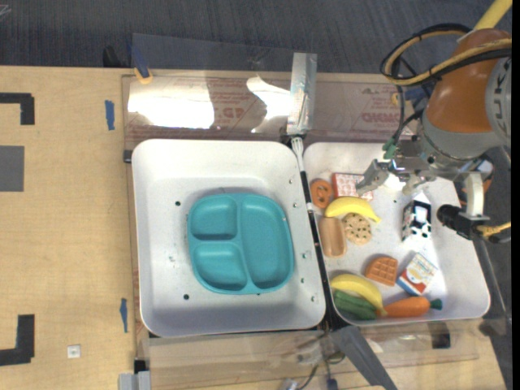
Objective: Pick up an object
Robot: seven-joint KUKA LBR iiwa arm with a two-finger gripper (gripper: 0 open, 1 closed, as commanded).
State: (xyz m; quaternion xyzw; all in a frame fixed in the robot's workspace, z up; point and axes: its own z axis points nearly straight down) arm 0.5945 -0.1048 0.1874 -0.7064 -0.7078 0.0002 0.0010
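Toy food point(366, 250) lies scattered in the right bin point(463, 315), at the lower right of the frame. A banana point(351, 209) sits near the bin's left wall, with a round orange piece point(322, 192) and a pink-and-white packet point(347, 184) just above it. Below the banana are a hot dog point(331, 236) and a cookie point(357, 229), side by side. Further down lie a waffle point(382, 269), a second banana point(357, 286), a green vegetable point(354, 304) and a carrot point(406, 306) along the bottom edge. A small carton point(417, 273) rests beside the waffle, and a black-and-white carton point(418, 222) stands toward the middle right.

Above the bin's upper part, the gripper point(396, 175) hangs from the grey and orange arm point(465, 104) that comes in from the upper right. Its fingers are spread apart and nothing is between them; the left finger point(372, 177) points toward the pink packet.

In the left bin point(162, 169) at the centre of the frame lies a teal divided tray point(240, 242). Both bins rest on the wooden tabletop point(57, 242).
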